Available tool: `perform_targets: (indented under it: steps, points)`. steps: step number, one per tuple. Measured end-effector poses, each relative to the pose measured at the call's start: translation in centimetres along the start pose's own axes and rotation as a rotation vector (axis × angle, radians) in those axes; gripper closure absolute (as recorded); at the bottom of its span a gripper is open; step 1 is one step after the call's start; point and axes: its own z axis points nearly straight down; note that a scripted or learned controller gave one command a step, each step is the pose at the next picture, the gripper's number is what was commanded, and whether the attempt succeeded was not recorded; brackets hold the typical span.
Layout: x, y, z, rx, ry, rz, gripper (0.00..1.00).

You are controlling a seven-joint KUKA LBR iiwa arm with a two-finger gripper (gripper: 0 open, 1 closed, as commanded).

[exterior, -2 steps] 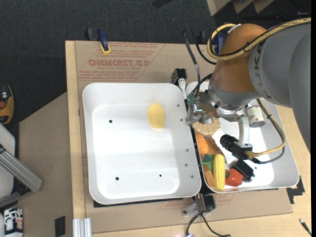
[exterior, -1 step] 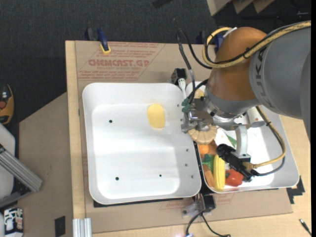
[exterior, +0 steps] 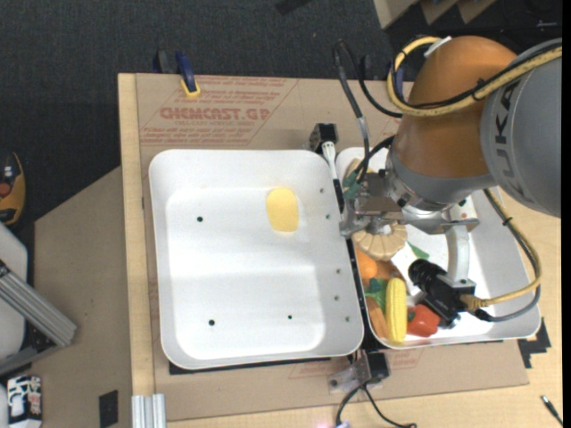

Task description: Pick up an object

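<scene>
A pale yellow rounded object [exterior: 283,209] lies alone in the upper middle of the left bin [exterior: 223,319]. The right bin [exterior: 508,239] holds several toy foods at its left side: a tan ridged piece [exterior: 381,240], an orange piece [exterior: 378,269], a small green piece [exterior: 378,285], a yellow corn cob [exterior: 394,309] and a red piece [exterior: 425,322]. My gripper [exterior: 375,219] reaches down over the right bin's left edge, directly above the tan ridged piece. The wrist hides much of that bin.
The two white bins sit side by side on a brown board [exterior: 223,114] with printed lettering. The bulky grey and orange arm [exterior: 455,123] covers the right bin's upper part. A raised wall between the bins [exterior: 343,239] runs just left of the gripper.
</scene>
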Motion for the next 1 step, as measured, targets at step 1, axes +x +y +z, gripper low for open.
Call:
perform_targets:
  steps: [1]
  points:
    - [3.28, -1.10, -1.04, 0.002, 0.001, -0.003, 1.00]
